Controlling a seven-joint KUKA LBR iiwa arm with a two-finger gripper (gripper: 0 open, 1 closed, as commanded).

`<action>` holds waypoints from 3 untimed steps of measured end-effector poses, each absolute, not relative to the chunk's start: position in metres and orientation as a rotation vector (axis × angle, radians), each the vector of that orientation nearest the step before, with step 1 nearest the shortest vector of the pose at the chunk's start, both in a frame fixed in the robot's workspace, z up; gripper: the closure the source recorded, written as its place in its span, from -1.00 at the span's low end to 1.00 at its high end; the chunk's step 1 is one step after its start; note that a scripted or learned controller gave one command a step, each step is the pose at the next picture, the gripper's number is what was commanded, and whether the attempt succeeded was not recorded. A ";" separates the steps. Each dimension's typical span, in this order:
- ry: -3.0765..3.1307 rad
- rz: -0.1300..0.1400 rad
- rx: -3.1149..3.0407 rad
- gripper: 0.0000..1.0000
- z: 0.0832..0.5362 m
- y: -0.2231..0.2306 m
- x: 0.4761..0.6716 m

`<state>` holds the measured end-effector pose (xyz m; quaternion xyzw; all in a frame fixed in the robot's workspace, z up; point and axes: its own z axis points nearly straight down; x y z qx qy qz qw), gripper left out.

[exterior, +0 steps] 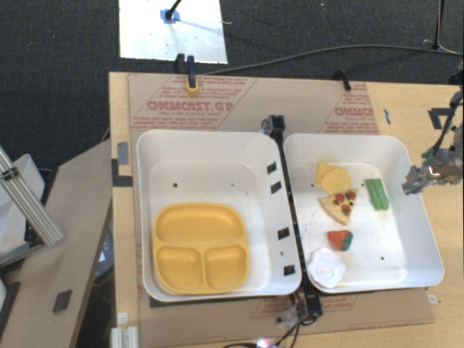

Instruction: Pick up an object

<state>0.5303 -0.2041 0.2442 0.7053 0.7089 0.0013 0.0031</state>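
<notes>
The right bin (413, 259) holds several toy foods: a yellow chip-like piece (332, 176), a pizza slice (338, 205), a green stick (377, 193), a red strawberry (340, 239) and a white crumpled piece (326, 267). My gripper (415, 182) hangs at the bin's right rim, just right of the green stick and apart from it. Nothing shows in its grasp.
The left bin (181, 158) holds a yellow divided tray (203, 246) at its front. A black divider with clips (284, 201) runs between the bins. Cables cross the cardboard behind them, where a blue clamp (190, 71) stands.
</notes>
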 end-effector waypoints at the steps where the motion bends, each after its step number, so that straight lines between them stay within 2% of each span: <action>1: 2.229 0.003 2.211 1.00 0.232 -0.155 0.547; 3: 2.230 0.005 2.210 1.00 0.247 -0.061 0.582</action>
